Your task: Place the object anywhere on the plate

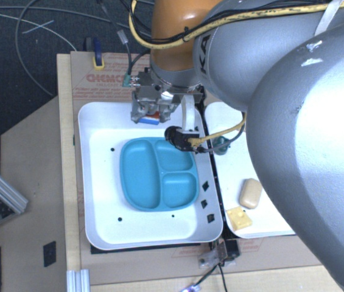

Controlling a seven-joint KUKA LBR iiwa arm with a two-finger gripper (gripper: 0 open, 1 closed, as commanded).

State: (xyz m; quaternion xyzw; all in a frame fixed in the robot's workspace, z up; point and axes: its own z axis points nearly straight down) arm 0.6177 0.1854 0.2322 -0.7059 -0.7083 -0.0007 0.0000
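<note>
A blue divided plate (158, 174) lies in the middle of the left white bin (98, 181). My gripper (150, 115) hangs over the far end of that bin, just beyond the plate's far edge. A small blue and red object (151, 120) shows between its grey fingers (139, 111), and the gripper is shut on it. The arm's orange band and grey body hide the far right of the scene.
A black fitting (179, 137) on a yellow cable overhangs the plate's far right corner. The right bin (263, 227) holds a tan oval piece (251, 193), a yellow piece (239, 218) and a teal item (221, 143). The bins' shared wall runs right of the plate.
</note>
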